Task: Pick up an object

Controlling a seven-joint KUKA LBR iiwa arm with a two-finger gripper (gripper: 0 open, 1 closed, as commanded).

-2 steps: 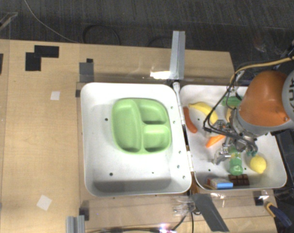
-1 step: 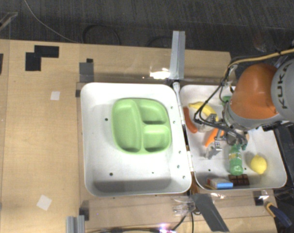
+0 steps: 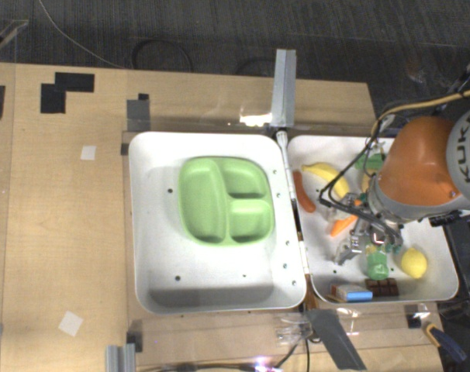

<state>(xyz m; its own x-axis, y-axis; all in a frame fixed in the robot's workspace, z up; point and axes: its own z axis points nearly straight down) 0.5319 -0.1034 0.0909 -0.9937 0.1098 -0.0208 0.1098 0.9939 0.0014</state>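
White letters "KU", the start of a brand name, stand on the arm [image 3: 464,157] at the right edge.

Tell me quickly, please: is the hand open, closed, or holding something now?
Hand: low in the right bin, beside a green object; whether it is open, closed or holding anything cannot be told.

A wooden bench [image 3: 57,231] bears two white bins [image 3: 153,285] side by side.

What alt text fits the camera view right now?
The arm reaches into the right bin, its pincer low among small items: a green piece, a lemon and a banana. The left bin holds a green divided tray.
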